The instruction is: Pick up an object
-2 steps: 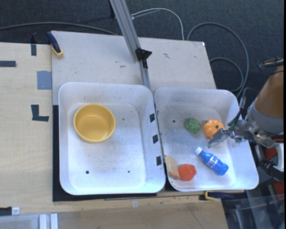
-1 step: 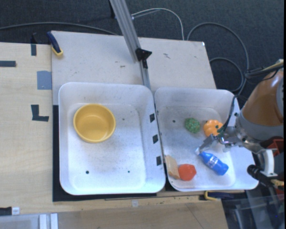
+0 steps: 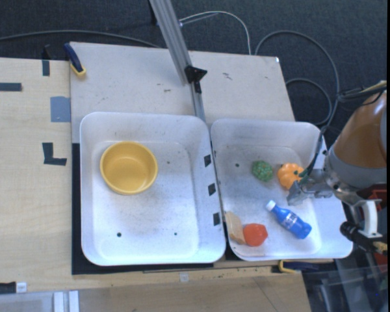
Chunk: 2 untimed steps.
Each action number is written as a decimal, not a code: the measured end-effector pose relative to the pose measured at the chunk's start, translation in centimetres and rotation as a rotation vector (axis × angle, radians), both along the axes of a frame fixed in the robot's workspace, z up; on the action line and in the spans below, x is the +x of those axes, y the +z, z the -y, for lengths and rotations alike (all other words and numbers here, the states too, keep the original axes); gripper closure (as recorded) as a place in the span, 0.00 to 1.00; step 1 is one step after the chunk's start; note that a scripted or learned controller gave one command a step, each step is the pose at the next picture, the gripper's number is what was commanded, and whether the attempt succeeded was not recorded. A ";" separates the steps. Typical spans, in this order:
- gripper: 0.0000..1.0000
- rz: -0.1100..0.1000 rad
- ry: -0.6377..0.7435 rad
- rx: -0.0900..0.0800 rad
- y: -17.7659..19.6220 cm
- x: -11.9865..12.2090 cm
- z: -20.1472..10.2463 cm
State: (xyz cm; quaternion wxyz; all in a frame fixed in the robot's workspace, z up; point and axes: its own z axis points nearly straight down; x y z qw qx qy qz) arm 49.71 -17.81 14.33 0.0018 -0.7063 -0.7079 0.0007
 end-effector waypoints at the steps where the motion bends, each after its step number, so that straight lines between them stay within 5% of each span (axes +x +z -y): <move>1: 1.00 0.006 -0.002 -0.003 4.4 -0.1 0.6; 2: 1.00 0.008 -0.001 -0.003 9.5 -0.8 0.1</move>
